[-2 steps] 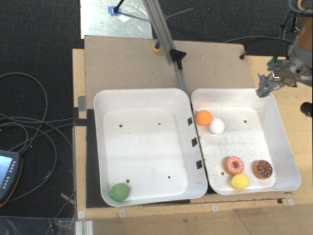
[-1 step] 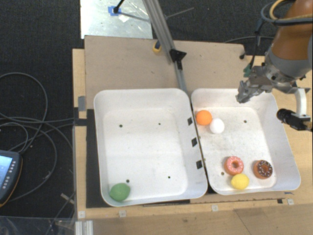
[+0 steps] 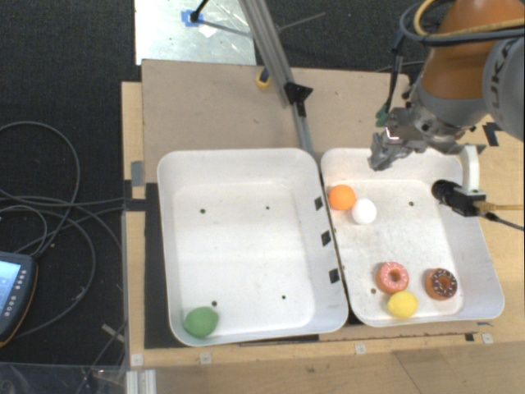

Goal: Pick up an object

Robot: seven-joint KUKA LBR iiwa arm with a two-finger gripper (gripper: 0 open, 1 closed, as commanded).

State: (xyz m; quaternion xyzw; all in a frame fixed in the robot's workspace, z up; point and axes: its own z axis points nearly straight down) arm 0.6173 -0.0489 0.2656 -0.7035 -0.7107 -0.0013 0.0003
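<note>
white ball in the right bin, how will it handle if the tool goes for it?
The white ball looks round and smooth, so it would probably roll off an off-centre pinch. It sits against the orange ball, so a nudge likely moves both. It looks small, so probably light.

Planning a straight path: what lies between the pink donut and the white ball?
Bare bin floor between the white ball and pink donut, per the camera view.

You get even, bright overhead light. The white bins (image 3: 246,171) run close to overexposed, with a little glare on their rims. Shadows under the balls are soft and short. The dark floor (image 3: 57,56) loses detail. The whole frame is slightly soft and grainy, and the arm (image 3: 476,31) looks mildly blurred.
</note>
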